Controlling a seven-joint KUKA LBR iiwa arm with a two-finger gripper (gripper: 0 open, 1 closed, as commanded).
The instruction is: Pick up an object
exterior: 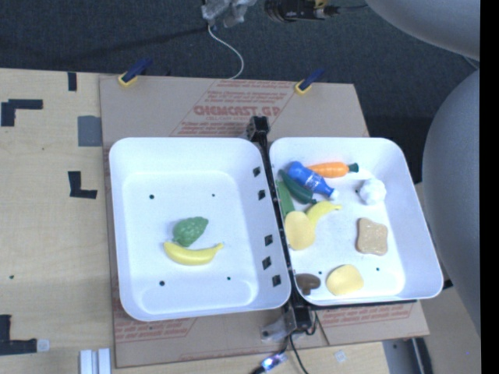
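The left bin (140, 170) holds a green leafy lump (191, 228) with a yellow banana (192, 252) just in front of it. In the right bin (405, 209) lie a blue bottle (306, 179), an orange carrot (329, 169), a white ball (371, 191), a yellow pear-shaped piece (301, 226), a tan bread slice (372, 237), a yellow lemon-like lump (345, 280), a small brown piece (307, 282) and a green strip (285, 199). My gripper (228, 0) hangs blurred at the top of the view, beyond the bench's far edge, well away from both bins.
The grey arm (460, 131) curves down the right side, past the right bin. Both bins sit on a cardboard sheet (234, 111) with blue-yellow clamps (134, 72) at its far corners. A white cable (231, 53) trails below the gripper.
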